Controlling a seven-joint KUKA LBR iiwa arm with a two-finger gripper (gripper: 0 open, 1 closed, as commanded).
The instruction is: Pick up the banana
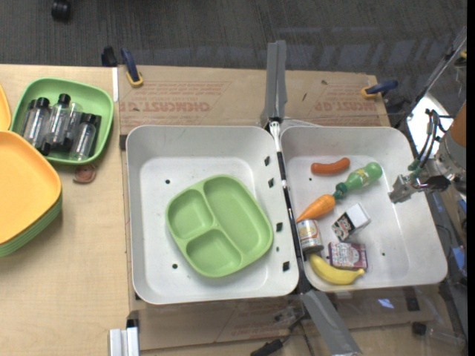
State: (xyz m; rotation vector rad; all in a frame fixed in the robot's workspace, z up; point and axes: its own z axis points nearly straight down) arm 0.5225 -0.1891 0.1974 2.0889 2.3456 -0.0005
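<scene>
Near right bin's front: banana (335, 271)

robotics lab: grey carpet (185, 21), office chair caster (61, 7), cardboard sheet (223, 99) clamped to the wooden bench (44, 302), two white bins (141, 221) side by side, toy food props, tray of vials (63, 121).

Grey metal pincer (401, 189), thin dark cables above it, orange band (466, 128) at wrist.
</scene>
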